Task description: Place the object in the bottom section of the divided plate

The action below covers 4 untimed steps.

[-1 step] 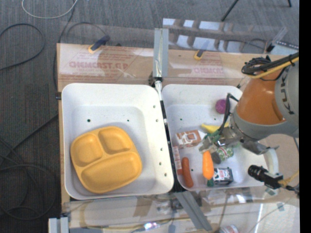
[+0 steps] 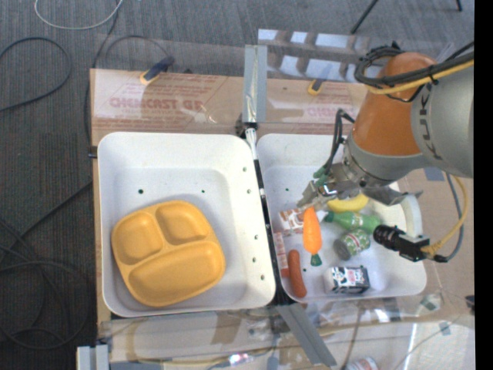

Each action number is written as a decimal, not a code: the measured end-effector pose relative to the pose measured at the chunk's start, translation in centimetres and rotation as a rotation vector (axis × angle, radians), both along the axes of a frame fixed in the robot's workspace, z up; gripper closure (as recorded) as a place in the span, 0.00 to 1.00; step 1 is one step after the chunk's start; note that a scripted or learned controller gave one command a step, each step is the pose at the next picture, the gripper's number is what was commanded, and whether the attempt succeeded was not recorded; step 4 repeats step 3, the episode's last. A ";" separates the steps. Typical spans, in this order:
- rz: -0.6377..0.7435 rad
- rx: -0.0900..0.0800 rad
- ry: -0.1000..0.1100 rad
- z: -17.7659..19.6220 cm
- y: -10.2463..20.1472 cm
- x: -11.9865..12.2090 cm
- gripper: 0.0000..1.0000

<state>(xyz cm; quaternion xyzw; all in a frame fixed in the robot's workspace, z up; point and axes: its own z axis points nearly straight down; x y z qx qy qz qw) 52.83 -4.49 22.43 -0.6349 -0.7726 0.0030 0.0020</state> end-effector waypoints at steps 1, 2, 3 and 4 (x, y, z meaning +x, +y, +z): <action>-0.262 -0.002 0.003 -4.6 9.6 -1.0 1.00; -0.060 -0.003 0.002 -5.1 16.3 -1.1 1.00; -0.060 -0.003 0.001 -5.1 16.3 -1.0 0.00; -0.060 -0.003 0.001 -5.1 16.3 -1.0 0.00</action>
